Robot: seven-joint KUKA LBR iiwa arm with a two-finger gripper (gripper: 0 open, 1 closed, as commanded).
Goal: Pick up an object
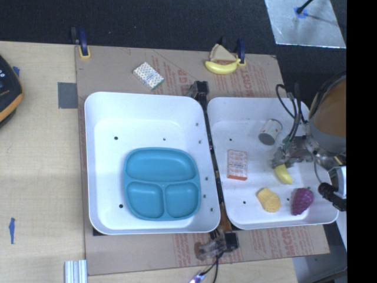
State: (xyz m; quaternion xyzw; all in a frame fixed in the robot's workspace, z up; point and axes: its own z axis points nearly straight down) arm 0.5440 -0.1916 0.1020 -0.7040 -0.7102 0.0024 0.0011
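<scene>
The small yellow banana, lying in the right bin directly beneath the gripper, is judged light, smooth and curved, best taken across its middle, though the jaws' state cannot be told.

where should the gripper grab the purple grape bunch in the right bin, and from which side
Probably straight from above, across the narrow width of the purple grape bunch. It lies flat and elongated, clear of the yellow lump beside it, though near the right bin front wall, so a side approach looks cramped.
</scene>
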